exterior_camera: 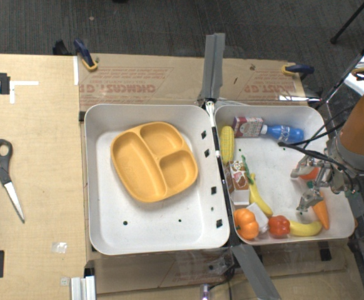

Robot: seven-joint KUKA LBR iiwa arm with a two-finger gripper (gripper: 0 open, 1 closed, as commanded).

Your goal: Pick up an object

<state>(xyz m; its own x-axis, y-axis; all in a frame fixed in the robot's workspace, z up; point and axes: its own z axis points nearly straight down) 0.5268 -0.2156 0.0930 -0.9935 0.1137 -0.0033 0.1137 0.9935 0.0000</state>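
Observation:
The right bin [276, 161] holds toy food: a corn cob [227, 144], a red-and-white carton [249, 127], a blue bottle [286, 132], a brown snack box [239, 179], a banana [259, 199], an orange [246, 224], a red tomato [279, 226], a second banana [306, 229] and a carrot [320, 212]. My gripper [307, 185] is low over the bin's right side, just above the carrot. It looks open, one finger near a small orange-red piece [309, 174], the other beside the carrot's top. Nothing is clearly held.
The left bin [107, 230] carries a yellow divided plate [154, 160]. Black cables [307, 141] run across the right bin's far right corner. Scissors [4, 174] lie on the wooden bench to the left. Blue clamps [85, 54] hold the cardboard behind the bins.

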